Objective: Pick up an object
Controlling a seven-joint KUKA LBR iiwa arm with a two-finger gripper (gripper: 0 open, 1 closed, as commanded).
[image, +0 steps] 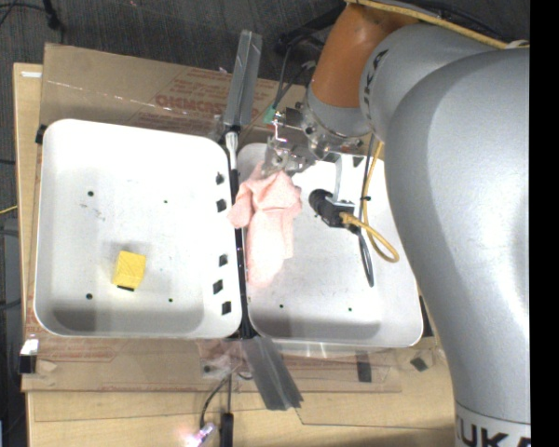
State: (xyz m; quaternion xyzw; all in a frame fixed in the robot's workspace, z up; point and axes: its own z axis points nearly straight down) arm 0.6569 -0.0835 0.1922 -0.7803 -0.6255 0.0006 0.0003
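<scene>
Nearest you, a yellow block [129, 269] sits toward the near-left corner of the left bin [65, 156], stiff-looking and small, an easy squeeze across its flat sides. Further back, a pink cloth [268, 220] lies along the left wall of the right bin [391, 319], its edge lapping the divider. You should expect it to be light, limp and prone to slipping, so pinch a bunched fold. Its far end rises to the gripper [285, 154], which appears closed on that top fold.
</scene>
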